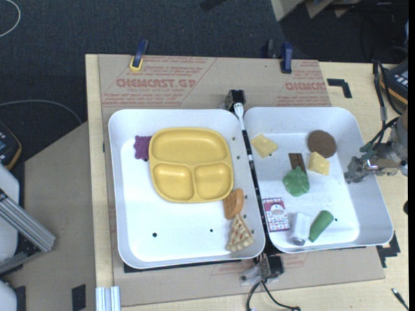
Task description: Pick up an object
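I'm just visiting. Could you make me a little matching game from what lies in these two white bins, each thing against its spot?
Things:
1. yellow divided plate
2. brown round disc
3. waffle piece
4. green pepper

Places:
A. right bin, far corner
B. left bin, near right corner
C. left bin, middle
D. right bin, near edge

Pairs: 1-C, 2-A, 3-B, 4-D
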